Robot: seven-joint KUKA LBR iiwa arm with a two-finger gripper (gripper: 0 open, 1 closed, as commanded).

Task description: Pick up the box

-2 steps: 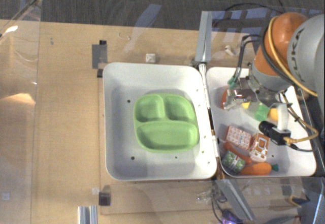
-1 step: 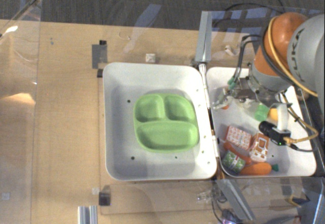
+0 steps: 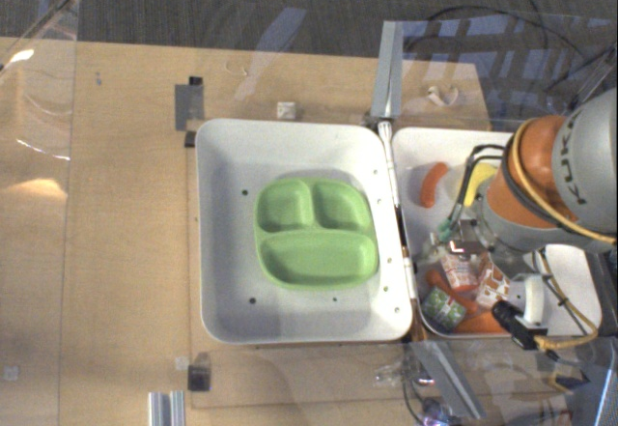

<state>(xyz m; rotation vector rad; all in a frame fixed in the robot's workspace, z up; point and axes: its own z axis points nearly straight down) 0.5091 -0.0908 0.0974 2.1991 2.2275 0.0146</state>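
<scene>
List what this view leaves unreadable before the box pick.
- Gripper: the wrist above covers it, so its state is unreadable.
- Box: partly under the arm; print too small to read.
- Right bin: the arm covers its far side.
- Yellow item: mostly hidden behind a cable.

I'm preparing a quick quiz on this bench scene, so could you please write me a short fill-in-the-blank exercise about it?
1. The divided plate in the left bin is ____ in colour.
2. That plate has ____ compartments.
3. The arm reaches over the ____ bin.
4. The band above the arm's wrist is ____.

Missing words: green; three; right; orange
</scene>
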